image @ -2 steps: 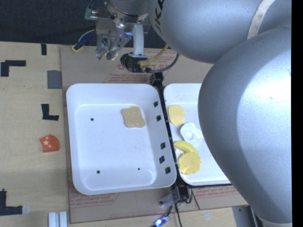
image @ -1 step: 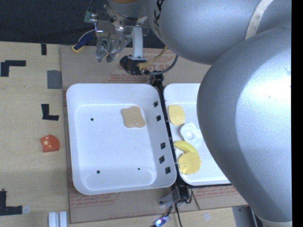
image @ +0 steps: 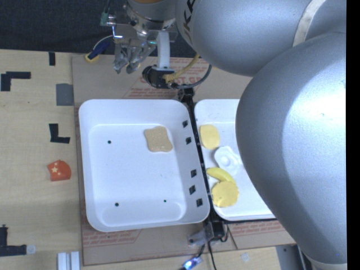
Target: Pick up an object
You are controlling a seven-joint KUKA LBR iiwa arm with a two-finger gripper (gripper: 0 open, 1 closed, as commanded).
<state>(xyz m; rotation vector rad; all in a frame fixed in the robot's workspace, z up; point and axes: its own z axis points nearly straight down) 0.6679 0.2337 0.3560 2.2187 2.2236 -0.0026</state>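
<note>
Item one, candidate for pickup: a flat tan bread-slice-shaped toy (image: 158, 139), lying alone on the floor of the left white shallow bin (image: 90, 151), toward its far right part, well apart from the walls. Item two, the right white shallow bin (image: 225, 110), holding a pale yellow round piece (image: 209, 136) at the far side, a white fried-egg-shaped piece (image: 227, 158) in the middle, a yellow banana-shaped piece (image: 220, 174) and a yellow disc (image: 225, 194) nearer, the last two touching. Item three, a small red tomato-like toy (image: 59, 170) on the wooden bench, left of both bins. Item four, my gripper (image: 128, 58), raised beyond the far edge of the left bin, carrying nothing; whether its grip is spread or closed I cannot tell from here. Risks noted: the bread piece is thin and lies flush, so I judge a descent stopping short would close on air, and an off-centre one could skid it toward the wall. In the right bin, crowding could cause a double catch or nudge neighbours.
</note>
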